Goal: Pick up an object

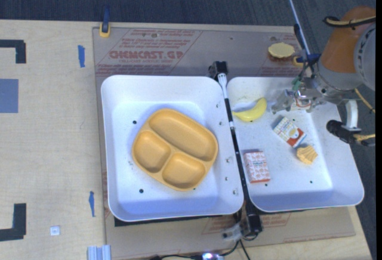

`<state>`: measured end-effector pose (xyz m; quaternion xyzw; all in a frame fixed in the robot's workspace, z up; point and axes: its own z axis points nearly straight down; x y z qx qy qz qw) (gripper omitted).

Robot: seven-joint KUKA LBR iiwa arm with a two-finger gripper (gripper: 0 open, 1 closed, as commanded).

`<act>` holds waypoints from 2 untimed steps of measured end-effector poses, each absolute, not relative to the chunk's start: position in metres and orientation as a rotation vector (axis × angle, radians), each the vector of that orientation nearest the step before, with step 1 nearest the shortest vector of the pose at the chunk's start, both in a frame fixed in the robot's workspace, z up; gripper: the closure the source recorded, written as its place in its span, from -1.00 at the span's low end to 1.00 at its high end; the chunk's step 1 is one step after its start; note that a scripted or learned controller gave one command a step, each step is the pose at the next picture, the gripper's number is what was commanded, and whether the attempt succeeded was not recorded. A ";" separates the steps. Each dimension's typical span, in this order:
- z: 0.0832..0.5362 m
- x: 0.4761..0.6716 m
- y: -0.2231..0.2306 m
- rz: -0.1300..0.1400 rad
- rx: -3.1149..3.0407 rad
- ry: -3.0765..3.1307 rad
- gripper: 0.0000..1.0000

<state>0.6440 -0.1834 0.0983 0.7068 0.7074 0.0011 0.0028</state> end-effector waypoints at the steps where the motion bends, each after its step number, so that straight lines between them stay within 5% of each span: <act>1: 0.159 0.650 -0.125 0.004 2.218 2.221 1.00; 2: 0.184 0.583 -0.120 -0.001 2.223 2.222 1.00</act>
